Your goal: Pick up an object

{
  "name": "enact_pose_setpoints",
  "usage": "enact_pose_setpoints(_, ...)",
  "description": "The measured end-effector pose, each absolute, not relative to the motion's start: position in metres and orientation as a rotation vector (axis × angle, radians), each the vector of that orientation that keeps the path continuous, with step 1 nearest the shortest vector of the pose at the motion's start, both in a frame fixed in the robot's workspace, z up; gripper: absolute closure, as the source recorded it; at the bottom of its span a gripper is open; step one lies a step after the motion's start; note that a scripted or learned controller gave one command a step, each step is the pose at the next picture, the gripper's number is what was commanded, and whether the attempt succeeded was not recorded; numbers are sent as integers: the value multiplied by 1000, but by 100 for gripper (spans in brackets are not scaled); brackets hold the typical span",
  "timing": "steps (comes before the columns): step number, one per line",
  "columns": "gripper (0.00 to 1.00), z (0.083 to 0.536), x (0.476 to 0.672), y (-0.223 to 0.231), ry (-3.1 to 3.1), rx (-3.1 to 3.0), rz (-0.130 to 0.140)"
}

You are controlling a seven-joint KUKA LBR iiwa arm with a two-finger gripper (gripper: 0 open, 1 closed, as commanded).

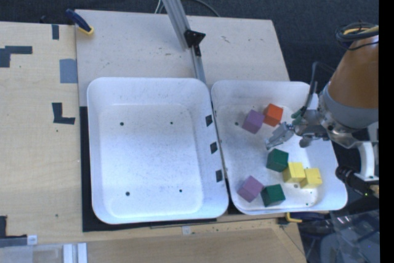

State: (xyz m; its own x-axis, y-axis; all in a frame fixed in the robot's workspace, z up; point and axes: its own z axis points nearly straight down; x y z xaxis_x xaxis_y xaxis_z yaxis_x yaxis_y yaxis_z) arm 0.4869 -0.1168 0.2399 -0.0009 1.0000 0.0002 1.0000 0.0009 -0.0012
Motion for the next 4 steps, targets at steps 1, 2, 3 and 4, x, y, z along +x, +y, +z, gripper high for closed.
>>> enact_pose_setpoints(1, 0, 114, 484, -187, -2225, -2231, -4)
enact_pose_setpoints(2, 100, 127, 485, -184, -2229, -2223, -8)
enact_pose_setpoints(3, 100, 190, 546, -164, -2234, -2219, -7)
enact_pose_setpoints(4, 0, 186, 542, -166, -2223, -2220, 3)
